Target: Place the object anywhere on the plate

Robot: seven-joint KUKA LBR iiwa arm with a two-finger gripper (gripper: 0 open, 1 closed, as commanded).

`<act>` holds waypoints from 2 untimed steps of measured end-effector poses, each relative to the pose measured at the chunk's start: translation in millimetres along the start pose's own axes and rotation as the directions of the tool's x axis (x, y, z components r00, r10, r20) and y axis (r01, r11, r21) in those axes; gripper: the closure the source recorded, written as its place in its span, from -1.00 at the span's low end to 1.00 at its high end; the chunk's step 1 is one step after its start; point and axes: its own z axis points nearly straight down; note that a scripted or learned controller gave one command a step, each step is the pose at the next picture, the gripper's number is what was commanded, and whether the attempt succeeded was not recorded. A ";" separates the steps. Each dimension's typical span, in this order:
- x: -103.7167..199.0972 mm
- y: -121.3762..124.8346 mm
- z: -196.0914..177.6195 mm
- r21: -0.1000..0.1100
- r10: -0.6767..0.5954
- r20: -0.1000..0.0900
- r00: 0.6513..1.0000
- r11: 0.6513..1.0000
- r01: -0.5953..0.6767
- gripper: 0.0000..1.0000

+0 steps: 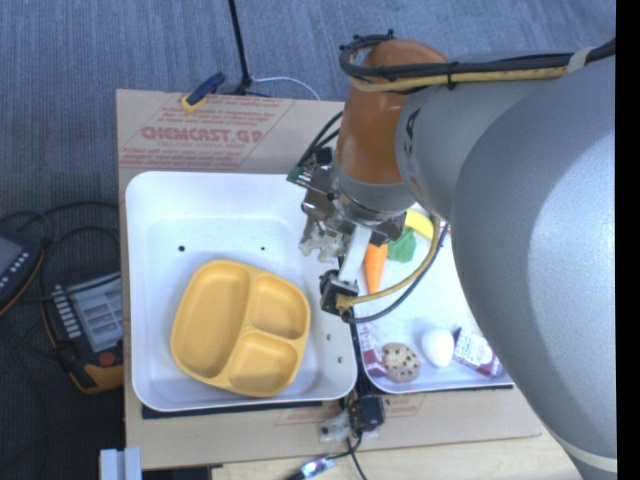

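Parked mid-frame w/ gripper (325, 238) up-right of yellow plate (240, 326), carrot (374, 266) just right of it; open or closed, can't tell.

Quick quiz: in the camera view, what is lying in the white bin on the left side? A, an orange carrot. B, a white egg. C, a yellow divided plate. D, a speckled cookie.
C: the yellow divided plate lies in the left bin, while the egg, cookie and carrot all lie in the right bin.
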 end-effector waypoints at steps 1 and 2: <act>-0.7 0.5 -0.1 -0.001 0.001 0.001 1.000 1.000 -0.001 -1.00; -0.5 0.1 -8.2 0.002 -0.002 0.005 1.000 1.000 0.002 1.00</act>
